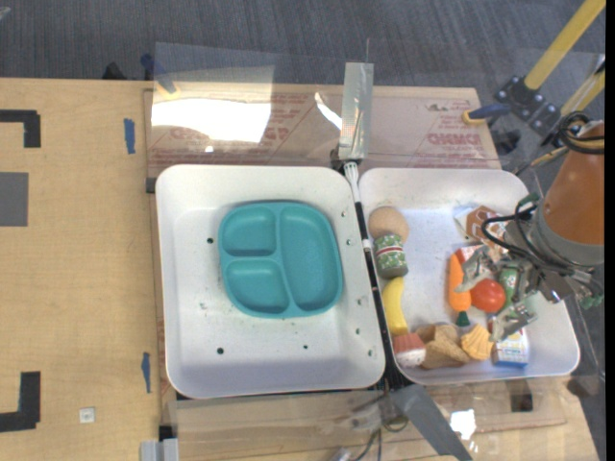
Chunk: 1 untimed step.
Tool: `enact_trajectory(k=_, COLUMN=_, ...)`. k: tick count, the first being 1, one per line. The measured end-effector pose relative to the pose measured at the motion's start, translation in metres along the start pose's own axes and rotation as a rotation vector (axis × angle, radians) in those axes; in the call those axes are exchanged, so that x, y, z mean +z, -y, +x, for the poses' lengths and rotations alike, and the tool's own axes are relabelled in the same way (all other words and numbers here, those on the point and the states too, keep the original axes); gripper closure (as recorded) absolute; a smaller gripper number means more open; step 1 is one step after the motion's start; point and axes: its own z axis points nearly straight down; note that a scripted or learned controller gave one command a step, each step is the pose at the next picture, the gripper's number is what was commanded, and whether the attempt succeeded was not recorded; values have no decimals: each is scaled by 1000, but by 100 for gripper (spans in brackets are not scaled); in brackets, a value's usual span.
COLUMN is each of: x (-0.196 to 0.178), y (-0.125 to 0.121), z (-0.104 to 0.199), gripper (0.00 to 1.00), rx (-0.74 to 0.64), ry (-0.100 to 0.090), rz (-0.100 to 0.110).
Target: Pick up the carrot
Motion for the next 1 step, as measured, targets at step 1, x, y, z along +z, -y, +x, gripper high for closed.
enact_trajectory(k=1, x=63, y=-20, z=-25, gripper=0, rx=10, ry=17, rz=13)
